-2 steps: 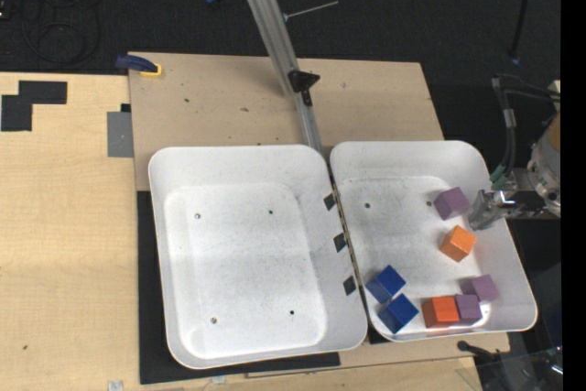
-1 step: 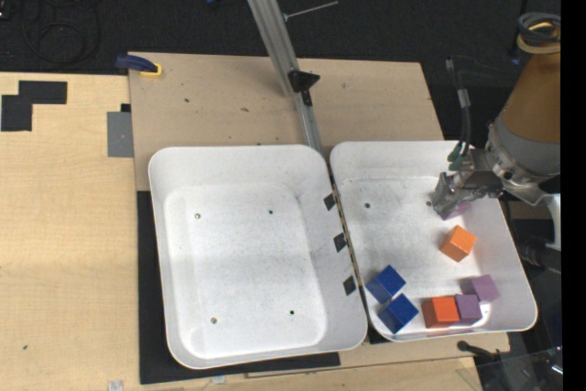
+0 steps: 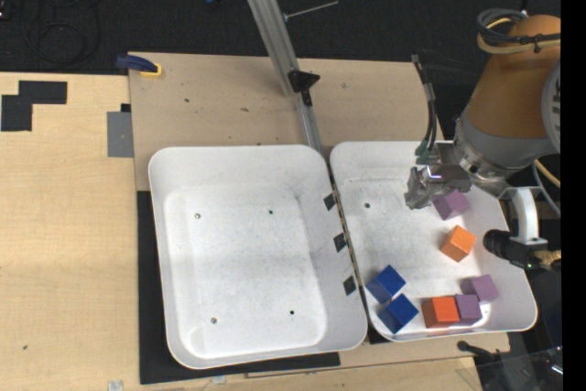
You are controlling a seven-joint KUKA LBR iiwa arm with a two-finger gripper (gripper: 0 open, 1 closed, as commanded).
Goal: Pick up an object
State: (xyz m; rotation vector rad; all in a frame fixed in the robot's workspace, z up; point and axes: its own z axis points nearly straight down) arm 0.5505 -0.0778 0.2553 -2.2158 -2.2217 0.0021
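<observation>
My gripper hangs over the upper part of the right bin, under the grey arm with its orange band. A purple block lies right against the gripper's lower right side; whether it is gripped cannot be made out. Just below it sits an orange cube. Near the bin's front edge are two blue blocks, a red-orange block and two more purple blocks.
The left bin adjoins the right one, with black clips along the shared rim. A slanted aluminium bar rises behind the bins. Cables and a black fitting sit at the right edge.
</observation>
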